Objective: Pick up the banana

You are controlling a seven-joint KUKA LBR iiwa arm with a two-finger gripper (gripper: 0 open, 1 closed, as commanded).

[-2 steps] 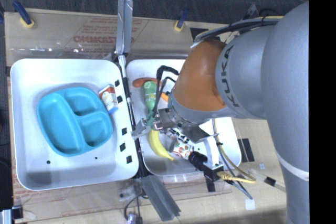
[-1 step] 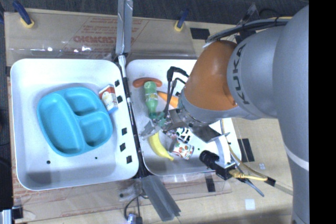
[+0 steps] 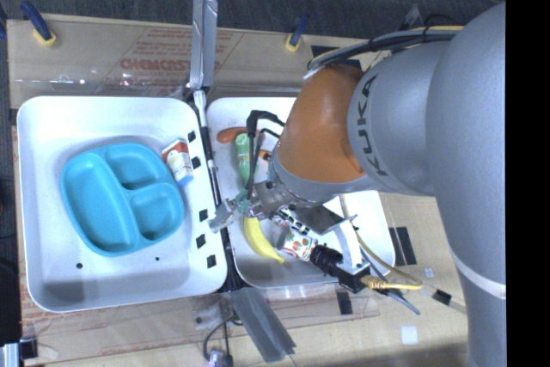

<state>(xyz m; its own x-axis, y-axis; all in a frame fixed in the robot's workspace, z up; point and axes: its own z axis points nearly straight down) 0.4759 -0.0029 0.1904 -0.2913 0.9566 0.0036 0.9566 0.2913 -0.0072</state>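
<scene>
Dark ribbed flooring lies behind a tan worktop [image 3: 103, 47] printed with faint red lettering too blurred to read. On it, the banana [image 3: 260, 241], a smooth yellow curve, lies in the right white bin [image 3: 378, 258] near its front left corner, just under the gripper [image 3: 258, 204]; whether the jaws are spread or pressed together cannot be told. Beside the banana is a small patterned red and white carton [image 3: 298, 247]. Overhead, the grey arm [image 3: 412, 125] reads "KUKA" beside its orange band. Across the divider, the left white bin [image 3: 43, 133] holds a glossy blue compartment tray [image 3: 123, 195] and a small labelled bottle [image 3: 178, 161]
</scene>
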